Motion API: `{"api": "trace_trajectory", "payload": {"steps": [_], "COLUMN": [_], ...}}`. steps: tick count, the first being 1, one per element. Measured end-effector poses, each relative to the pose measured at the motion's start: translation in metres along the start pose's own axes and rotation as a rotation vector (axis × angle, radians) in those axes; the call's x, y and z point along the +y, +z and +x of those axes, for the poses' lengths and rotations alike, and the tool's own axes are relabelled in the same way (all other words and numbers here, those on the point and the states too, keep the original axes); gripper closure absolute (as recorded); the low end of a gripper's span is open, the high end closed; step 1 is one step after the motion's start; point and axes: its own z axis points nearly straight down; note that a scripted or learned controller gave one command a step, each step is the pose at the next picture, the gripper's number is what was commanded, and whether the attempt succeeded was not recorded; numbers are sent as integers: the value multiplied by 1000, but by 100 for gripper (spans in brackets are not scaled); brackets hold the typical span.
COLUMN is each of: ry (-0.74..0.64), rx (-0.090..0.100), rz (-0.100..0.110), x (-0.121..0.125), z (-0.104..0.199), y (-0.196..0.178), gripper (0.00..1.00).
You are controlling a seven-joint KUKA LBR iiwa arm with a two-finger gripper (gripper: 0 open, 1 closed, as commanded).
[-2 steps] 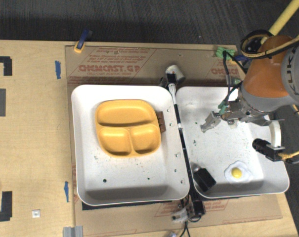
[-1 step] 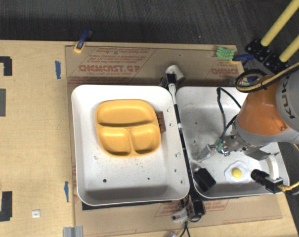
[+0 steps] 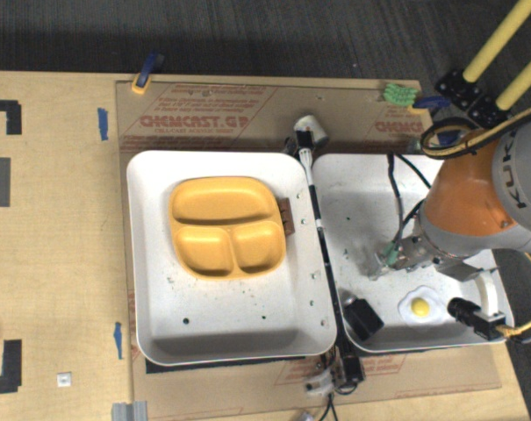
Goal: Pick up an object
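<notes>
A grey robot arm (image 3: 476,204) with an orange band reaches into the right white bin (image 3: 353,200), its gripper (image 3: 390,257) low near a fried-egg toy (image 3: 419,306) and black block (image 3: 362,317); whether it grips anything cannot be told. A yellow divided tray (image 3: 227,226) lies in the left white bin (image 3: 151,261) on the desk (image 3: 54,235)

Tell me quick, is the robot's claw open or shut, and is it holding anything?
Two-finger gripper: cannot be told; it hangs low in the right shallow white bin, up from the small fried-egg toy.
</notes>
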Motion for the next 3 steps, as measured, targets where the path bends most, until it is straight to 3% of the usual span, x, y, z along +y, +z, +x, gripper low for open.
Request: {"api": "trace_trajectory", "payload": {"steps": [1,2,3], "ry": [0,144,179], "rx": [0,-2,-1], "rz": [0,1,4], "x": [0,101,5], "z": [0,-30,-13], "y": [0,0,10], "gripper": [0,0,0]}}
